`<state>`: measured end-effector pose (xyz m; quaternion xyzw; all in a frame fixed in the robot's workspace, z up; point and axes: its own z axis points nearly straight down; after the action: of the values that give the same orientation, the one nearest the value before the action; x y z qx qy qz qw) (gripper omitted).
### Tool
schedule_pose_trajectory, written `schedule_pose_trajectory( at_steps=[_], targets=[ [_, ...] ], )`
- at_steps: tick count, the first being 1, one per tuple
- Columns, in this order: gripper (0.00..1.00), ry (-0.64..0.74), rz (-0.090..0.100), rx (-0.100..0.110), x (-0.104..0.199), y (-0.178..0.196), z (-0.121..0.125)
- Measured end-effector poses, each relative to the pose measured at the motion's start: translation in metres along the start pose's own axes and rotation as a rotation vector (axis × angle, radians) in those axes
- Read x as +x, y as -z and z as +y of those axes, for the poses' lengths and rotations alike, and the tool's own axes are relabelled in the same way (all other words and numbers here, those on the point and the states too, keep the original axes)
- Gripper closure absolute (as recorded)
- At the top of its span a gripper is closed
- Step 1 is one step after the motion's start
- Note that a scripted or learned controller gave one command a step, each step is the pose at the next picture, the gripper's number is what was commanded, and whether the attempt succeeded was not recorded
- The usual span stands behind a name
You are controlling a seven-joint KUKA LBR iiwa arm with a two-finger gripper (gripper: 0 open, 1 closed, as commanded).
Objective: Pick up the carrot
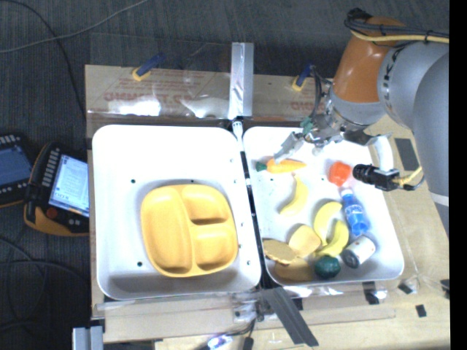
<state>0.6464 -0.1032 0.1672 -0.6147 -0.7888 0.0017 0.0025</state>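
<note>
The carrot [284, 165] is small and orange with a green end pointing left. It lies flat near the back left corner of the right bin [387, 268]. My gripper [301, 147] hangs just above and to the right of it, at the end of the grey arm with the orange band [361, 71]. Its fingers look open, and one grey finger [289, 145] slants down towards the carrot's right end. Nothing sits between the fingers, and the carrot rests on the bin floor.
The right bin also holds a banana [294, 195], a red-orange piece [339, 172], a blue bottle [354, 214], another yellow fruit [332, 228], a green item [327, 267], a small can [359, 251] and bread pieces [279, 251]. A yellow divided plate [190, 232] lies in the left bin [117, 195].
</note>
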Motion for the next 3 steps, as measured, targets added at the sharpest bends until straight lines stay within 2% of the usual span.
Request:
schedule_pose_trajectory(
  at_steps=[1,2,3],
  targets=[
    [0.0,-0.032,-0.002,-0.006,-0.004,-0.073,-0.011],
    [0.0,-0.019,0.0,0.005,-0.004,-0.079,0.021],
    [0.0,-0.005,-0.005,-0.006,-0.044,0.031,0.012]
  ],
)
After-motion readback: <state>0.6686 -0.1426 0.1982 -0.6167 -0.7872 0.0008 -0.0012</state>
